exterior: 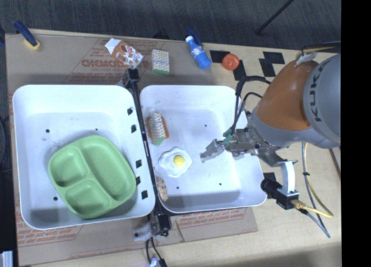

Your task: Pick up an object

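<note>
My jaws (207, 153) hang low over the right bin (191, 101), just right of its middle, and I cannot tell how wide they stand; nothing shows between them. Just to their left lies a fried egg (175, 162), white with a yellow yolk, apart from me. Below the egg, against the bin's left wall, sits a small brownish piece (162, 188), and up along that same wall lies a wrapped sandwich (156, 128). Across the divider, the left bin (35, 106) holds a green divided tray (91, 175) in its lower part. Farther off, on the surface (324, 242) beyond the bins, lie a snack packet (124, 52), a small pale box (160, 61), a blue bottle (198, 51) and an orange cap (231, 61).
</note>
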